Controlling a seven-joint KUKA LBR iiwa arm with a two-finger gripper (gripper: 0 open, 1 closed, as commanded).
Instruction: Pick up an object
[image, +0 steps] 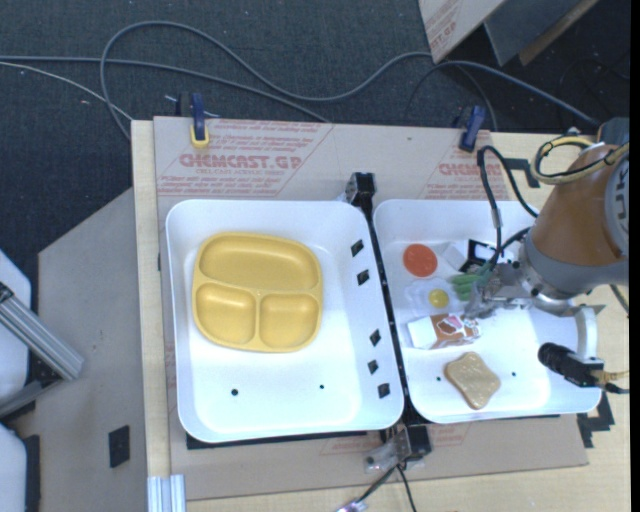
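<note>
Objects lie clustered in the right bin (560, 400): an orange-red disc (421, 261) toward the far left part, a small yellow piece (438, 297) just below it, a green item (466, 283) beside the gripper, a red-and-white packet (447, 328) near the bin's middle, and a tan toast-like slice (472, 380) nearest the front rim. No one of these is marked out by the task; any would serve. Gripper (487, 296) sits low among the green item and the packet, its tip between them, close enough that contact with either is possible, though the view is too small and cluttered to settle that. Whether the tool is released or clenched cannot be told from this angle, and nothing is clearly seen grasped. Judged step: the reach-and-descend part of the pick, with the grasp itself unconfirmed. Next move, as I read it, calls for a firm closure on one single piece, likely the green item or the packet, then a straight lift clear of the neighbours; crowding here risks a pinch on two things at once or a nudge that slides the target away. Arm (575, 225), grey with an orange band, enters from the right with cables looped over it. Left bin (200, 400) holds a yellow divided tray (258, 290), well apart from the action. Both bins rest on a bench (150, 330), clamped at the far edge.
</note>
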